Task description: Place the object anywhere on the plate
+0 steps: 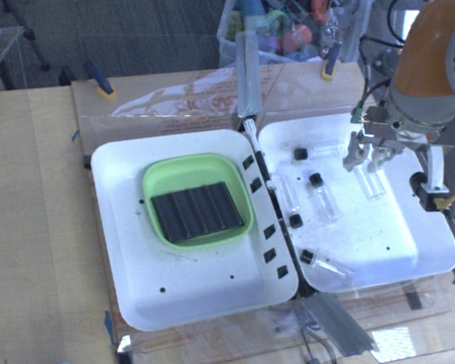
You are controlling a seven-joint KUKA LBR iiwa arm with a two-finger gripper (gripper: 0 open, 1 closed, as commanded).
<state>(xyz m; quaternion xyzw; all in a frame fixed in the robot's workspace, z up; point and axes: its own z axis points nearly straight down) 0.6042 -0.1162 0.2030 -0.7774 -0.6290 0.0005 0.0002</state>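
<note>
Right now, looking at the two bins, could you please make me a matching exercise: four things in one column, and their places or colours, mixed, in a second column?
Things:
1. green plate
2. dark ridged block
3. hand
4. clear plastic tubes

Places:
A. lying on the floor of the right bin
B. over the right bin's upper part
C. in the left bin
D. on the green plate

Pairs: 1-C, 2-D, 3-B, 4-A
</note>
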